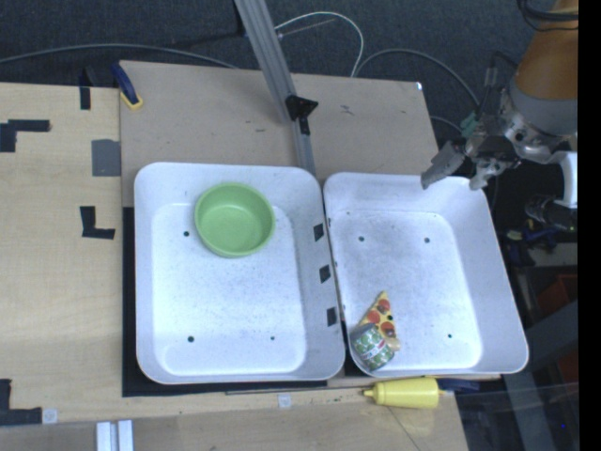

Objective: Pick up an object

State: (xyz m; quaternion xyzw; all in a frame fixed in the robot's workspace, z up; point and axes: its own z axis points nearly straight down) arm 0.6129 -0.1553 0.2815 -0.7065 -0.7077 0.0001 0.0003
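Resting in speckled bin (pixel 441 280): round patterned pouch (pixel 375 337)

A light green bowl (pixel 234 219) sits upright and open-side up in the far part of the left bin (pixel 155 280), toward its middle, with nothing inside it. Over in the right bin (pixel 488 280), a small crumpled packet (pixel 376 334) printed in green, red and yellow lies at the near left corner, up against the wall. Just outside that bin's near edge, a yellow bottle (pixel 407 393) lies on its side on the table (pixel 56 280).
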